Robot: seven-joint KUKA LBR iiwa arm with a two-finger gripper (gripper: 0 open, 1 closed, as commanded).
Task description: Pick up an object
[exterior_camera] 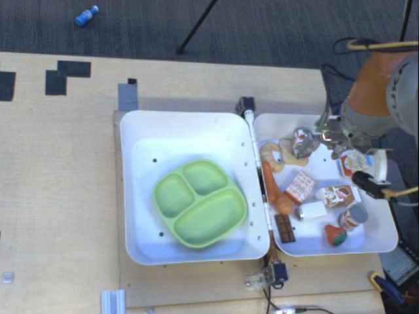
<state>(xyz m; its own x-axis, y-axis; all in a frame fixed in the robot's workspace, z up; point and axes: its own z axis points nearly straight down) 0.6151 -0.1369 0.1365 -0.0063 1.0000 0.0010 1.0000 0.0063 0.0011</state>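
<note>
Our gripper [334, 138] hangs over the right bin [386, 241]; we cannot tell its opening. The can [301, 141] nearby looks light, stiff, slippery; grip its sides.

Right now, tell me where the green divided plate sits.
The green divided plate lies in the left bin of the camera view, toward its lower middle, across the divider from the carrot in the right bin.
</note>
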